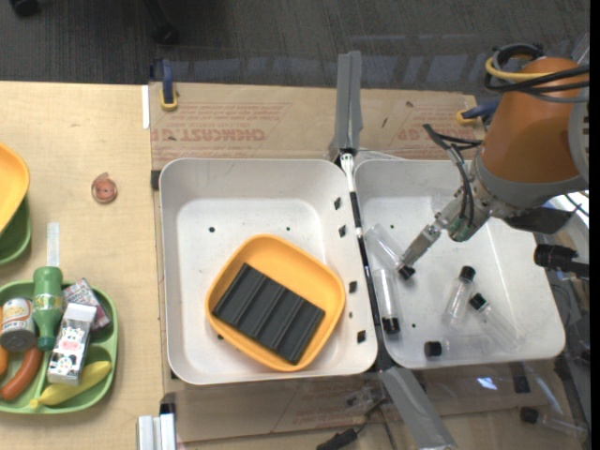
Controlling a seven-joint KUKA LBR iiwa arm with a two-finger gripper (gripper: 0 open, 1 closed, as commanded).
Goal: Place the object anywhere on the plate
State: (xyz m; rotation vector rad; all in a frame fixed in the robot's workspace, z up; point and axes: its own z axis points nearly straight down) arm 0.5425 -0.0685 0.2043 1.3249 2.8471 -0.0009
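Note:
A yellow plate (pixel 323 284) lies in the left bin (pixel 187 251), towards its front right. A black ridged slab (pixel 267 314) rests flat on the plate. My gripper (pixel 457 223) hangs over the right bin (pixel 525 345), below the orange band of the arm. A slim clear vial with a black cap (pixel 422 248) slants down and left from the gripper. Its upper end is at the gripper, and I cannot make out whether it is gripped or just lying under it.
More clear vials with black caps lie in the right bin: one by the divider (pixel 384 298), one near it (pixel 382 244), two at centre right (pixel 459 293) (pixel 492 312). A loose black cap (pixel 432 349) sits near the front. A green tray of toy food (pixel 56 345) stands far left.

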